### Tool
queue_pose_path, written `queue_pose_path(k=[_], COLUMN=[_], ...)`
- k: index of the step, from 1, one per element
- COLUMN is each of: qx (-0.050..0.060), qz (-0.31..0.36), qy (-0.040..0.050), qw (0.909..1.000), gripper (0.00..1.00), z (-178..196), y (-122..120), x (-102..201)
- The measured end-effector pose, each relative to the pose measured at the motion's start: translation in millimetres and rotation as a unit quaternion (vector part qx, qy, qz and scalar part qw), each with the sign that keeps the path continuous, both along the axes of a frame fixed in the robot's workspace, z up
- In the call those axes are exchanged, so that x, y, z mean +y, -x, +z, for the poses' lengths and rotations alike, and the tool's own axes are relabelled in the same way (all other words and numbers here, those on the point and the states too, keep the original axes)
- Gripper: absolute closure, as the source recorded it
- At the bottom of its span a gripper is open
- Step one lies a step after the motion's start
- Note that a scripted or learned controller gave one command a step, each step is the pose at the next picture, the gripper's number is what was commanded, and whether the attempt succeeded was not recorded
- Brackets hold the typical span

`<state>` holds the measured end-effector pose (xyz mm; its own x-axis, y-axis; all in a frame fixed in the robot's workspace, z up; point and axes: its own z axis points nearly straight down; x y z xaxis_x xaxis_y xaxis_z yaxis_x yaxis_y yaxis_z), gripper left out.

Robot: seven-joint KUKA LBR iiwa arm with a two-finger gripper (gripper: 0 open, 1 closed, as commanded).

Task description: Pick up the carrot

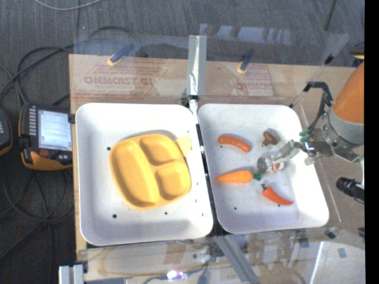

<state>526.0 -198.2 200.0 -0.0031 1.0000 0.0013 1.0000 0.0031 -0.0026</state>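
Right bin [308,215]: carrot [234,177] beside gripper [270,163]

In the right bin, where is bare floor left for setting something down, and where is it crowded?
Right bin: bare along the front below the carrot and chili, and behind the sausage. Crowded mid-bin, where the gripper sits among them.

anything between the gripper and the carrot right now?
Nothing visible. The gripper hovers in the right bin, just right of the carrot at its green end. The sausage and chili pepper lie off to either side.
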Motion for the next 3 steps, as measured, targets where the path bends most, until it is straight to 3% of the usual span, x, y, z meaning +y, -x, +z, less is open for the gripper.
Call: queue_pose_path(k=[1, 2, 3], qx=[0.000, 0.000, -0.007], qz=[0.063, 0.018, -0.001], qy=[-0.0006, 0.0006, 0.0030], qw=[0.9980, 0.9998, 1.0000], gripper=[0.00, 0.00, 0.00], z=[-96.0, -96.3, -110.0], y=[5.6, -49.4, -118.7], x=[64.7, 74.3, 96.8])
